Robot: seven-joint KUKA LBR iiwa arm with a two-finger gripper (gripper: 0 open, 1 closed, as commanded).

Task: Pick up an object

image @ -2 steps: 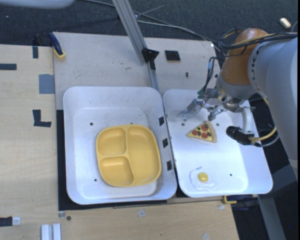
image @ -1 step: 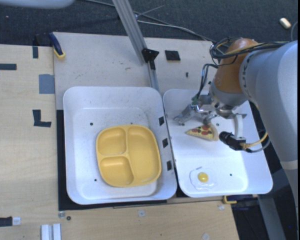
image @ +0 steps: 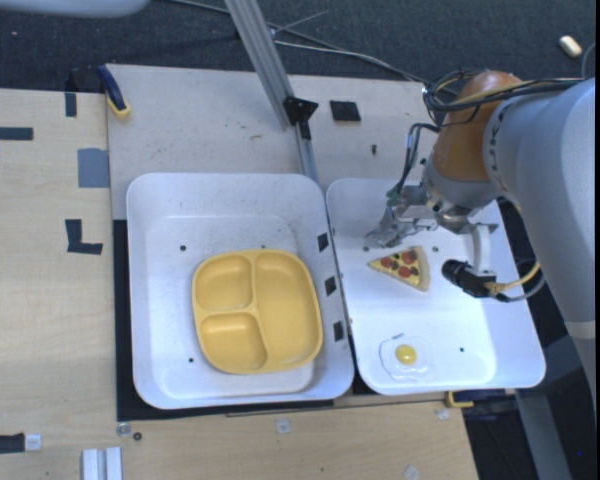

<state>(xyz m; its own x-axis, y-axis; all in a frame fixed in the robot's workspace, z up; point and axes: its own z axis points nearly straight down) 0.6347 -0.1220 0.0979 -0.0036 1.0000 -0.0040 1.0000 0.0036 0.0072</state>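
Observation:
A toy pizza slice (image: 403,267) lies in the right bin (image: 360,203), near its middle. A toy fried egg (image: 404,356) rests near that bin's front edge. My gripper (image: 388,232) hangs over the right bin's back part, just up and left of the pizza slice, its tips close above the floor. Nothing shows between the fingers, and the view does not tell whether they are open or shut. The grey arm with its orange band (image: 470,138) comes in from the right.
The left bin (image: 160,218) holds a yellow divided plate (image: 257,310). A metal pole (image: 265,58) slants down to a black bracket between the bins' back edges. Cables hang from the wrist over the right bin's right side.

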